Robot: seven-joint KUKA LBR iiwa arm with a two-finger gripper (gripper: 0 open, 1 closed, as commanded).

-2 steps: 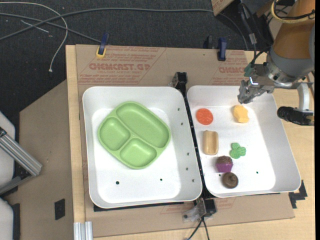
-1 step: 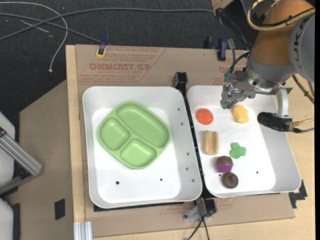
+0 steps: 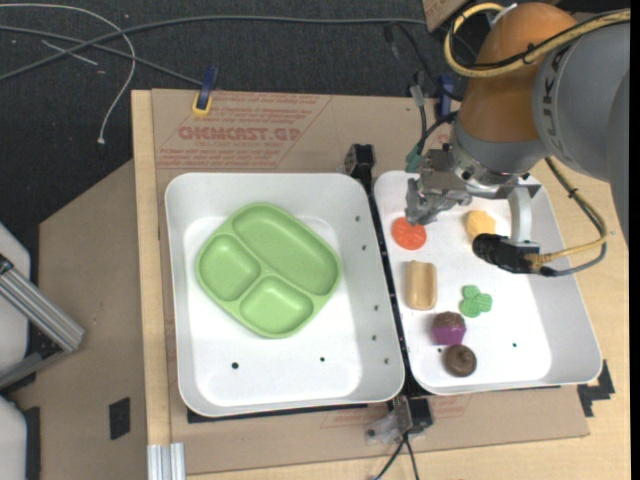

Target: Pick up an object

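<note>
The right bin (image 3: 560, 353) holds several small objects. An orange-red round piece (image 3: 408, 234) lies at its left side, and my gripper (image 3: 425, 208) hangs right above its top edge, fingers pointing down at it. A tan oblong block (image 3: 420, 284) lies just below. A yellow piece (image 3: 481, 222) sits to the right of the gripper, partly behind a black part of the arm. Lower down are a green clover-shaped piece (image 3: 475, 301), a purple piece (image 3: 448, 327) and a brown round piece (image 3: 460, 360).
The left bin (image 3: 200, 368) carries a green divided plate (image 3: 268, 268). A black bracket (image 3: 358, 158) stands at the top between the bins. Cables (image 3: 570, 258) loop off the arm over the right bin's upper right.
</note>
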